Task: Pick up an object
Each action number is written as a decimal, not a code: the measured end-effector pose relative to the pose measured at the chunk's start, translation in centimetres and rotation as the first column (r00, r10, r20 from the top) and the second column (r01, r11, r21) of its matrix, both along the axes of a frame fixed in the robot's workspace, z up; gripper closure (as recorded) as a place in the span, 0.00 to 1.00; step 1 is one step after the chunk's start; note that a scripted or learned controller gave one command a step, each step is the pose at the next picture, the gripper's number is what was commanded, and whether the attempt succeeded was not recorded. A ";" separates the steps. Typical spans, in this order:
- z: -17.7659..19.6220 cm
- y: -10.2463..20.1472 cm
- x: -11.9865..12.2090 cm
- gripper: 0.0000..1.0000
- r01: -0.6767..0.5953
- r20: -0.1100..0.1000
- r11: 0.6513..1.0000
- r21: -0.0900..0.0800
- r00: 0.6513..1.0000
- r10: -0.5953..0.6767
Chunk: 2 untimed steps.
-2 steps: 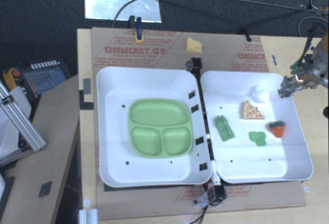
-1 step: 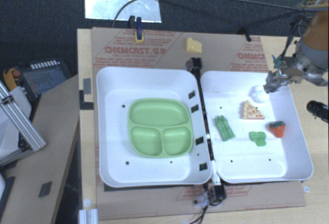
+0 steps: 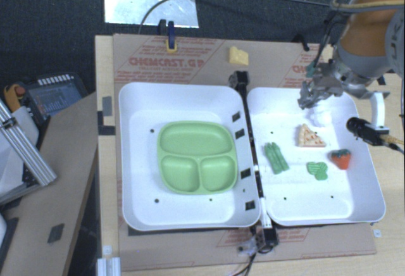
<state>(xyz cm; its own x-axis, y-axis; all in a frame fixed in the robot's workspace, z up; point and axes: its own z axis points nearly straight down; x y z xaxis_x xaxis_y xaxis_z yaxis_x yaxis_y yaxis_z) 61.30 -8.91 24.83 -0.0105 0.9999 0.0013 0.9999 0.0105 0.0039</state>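
In the right bin [image 3: 354, 205] lie a tan pizza-slice toy [image 3: 309, 137], a long green vegetable [image 3: 275, 157], a small green leafy piece [image 3: 317, 170] and a red strawberry [image 3: 342, 158]. A pale whitish item [image 3: 320, 116] rests just above the pizza slice. My gripper [image 3: 308, 100] hangs over the bin's far edge, above and slightly left of the whitish item and the pizza slice. Nothing shows between its fingers.
The left bin [image 3: 136, 142] holds a green three-compartment plate [image 3: 195, 156]. A yellow block [image 3: 238, 56] lies on the cardboard behind the bins. A black divider with clips [image 3: 248, 142] runs between the bins. A black fitting [image 3: 362, 128] sticks in over the right bin's right side.
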 end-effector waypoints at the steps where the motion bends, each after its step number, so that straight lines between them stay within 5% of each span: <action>1: 0.4 5.6 1.8 1.00 0.000 0.001 1.000 0.000 1.000 0.000; 2: 0.2 9.9 2.7 1.00 0.001 0.000 1.000 0.000 1.000 -0.001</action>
<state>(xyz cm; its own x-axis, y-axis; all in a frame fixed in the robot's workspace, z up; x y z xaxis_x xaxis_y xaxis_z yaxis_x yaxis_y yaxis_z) 64.00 1.02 25.07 -0.0091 1.0000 0.0012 1.0000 0.0091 0.0035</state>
